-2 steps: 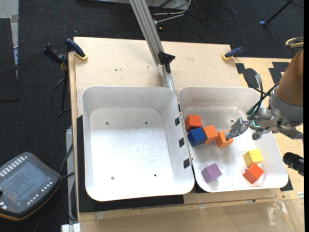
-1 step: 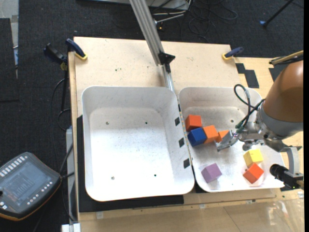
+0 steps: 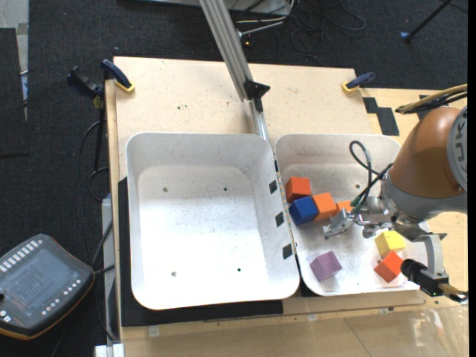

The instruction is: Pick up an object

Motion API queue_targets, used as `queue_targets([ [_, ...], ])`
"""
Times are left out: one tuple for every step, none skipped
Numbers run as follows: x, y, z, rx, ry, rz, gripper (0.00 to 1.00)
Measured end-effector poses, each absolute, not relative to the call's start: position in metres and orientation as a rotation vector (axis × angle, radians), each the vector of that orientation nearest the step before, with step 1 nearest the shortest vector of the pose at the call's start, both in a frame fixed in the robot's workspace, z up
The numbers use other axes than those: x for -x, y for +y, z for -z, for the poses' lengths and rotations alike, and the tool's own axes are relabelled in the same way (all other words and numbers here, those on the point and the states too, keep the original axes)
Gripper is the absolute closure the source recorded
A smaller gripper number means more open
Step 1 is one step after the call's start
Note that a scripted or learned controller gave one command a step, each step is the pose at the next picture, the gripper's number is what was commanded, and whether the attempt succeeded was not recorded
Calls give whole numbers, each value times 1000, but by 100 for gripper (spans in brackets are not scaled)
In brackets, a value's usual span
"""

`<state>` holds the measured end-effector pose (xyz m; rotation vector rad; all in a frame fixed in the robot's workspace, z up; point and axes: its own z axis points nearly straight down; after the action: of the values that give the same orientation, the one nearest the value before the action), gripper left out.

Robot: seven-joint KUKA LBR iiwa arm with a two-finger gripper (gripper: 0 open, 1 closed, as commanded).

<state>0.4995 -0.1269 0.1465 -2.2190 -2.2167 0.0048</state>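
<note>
Several foam blocks lie in the right bin (image 3: 312,149). An orange block (image 3: 298,187) sits by the divider, with a blue block (image 3: 303,210) and a second orange block (image 3: 326,205) touching just below it. A purple block (image 3: 325,265) rests near the front rim. A yellow block (image 3: 390,241) and a red-orange block (image 3: 388,267) lie at the front right, under the arm. My gripper (image 3: 352,227) hangs low over the bin's middle, just right of the second orange block. It is open, one finger (image 3: 335,224) close to that block, with nothing between the fingers.
The left bin (image 3: 149,155) stands beside the right one, sharing a raised divider (image 3: 280,207). A slanted metal rail (image 3: 227,39) runs from the back down to the divider. The arm's orange band (image 3: 428,155) overhangs the right bin's right side. A black cable (image 3: 362,158) loops near it.
</note>
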Motion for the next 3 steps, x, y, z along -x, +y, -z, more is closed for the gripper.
queue_targets([
  [-499,-127,-94,2222,-2220,-2,0],
  [-501,-127,-106,2223,-2222,2,100],
  [-507,-129,-150,2222,-2227,4,100],
])
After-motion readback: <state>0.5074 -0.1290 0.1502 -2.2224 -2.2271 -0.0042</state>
